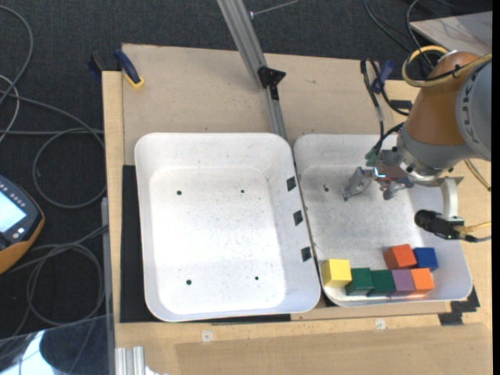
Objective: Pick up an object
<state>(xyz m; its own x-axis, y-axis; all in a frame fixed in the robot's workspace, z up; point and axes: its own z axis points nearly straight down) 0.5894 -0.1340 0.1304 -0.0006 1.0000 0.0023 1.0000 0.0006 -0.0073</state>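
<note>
Several coloured blocks lie along the front edge of the right bin (336, 162): a yellow block (337, 271), a green block (360, 279), a darker green block (382, 280), a purple block (403, 280), two orange blocks (400, 255) (422, 280) and a blue block (426, 258). My gripper (370, 187) hangs over the upper middle of that bin, well behind the blocks. Its two fingers are spread apart with nothing between them.
The left bin (144, 209) sits beside the right one. A slanted metal bar (250, 45) runs from the top down to the gap between the bins. Cables hang near the wrist at the right. Black clips (297, 217) line the divider.
</note>
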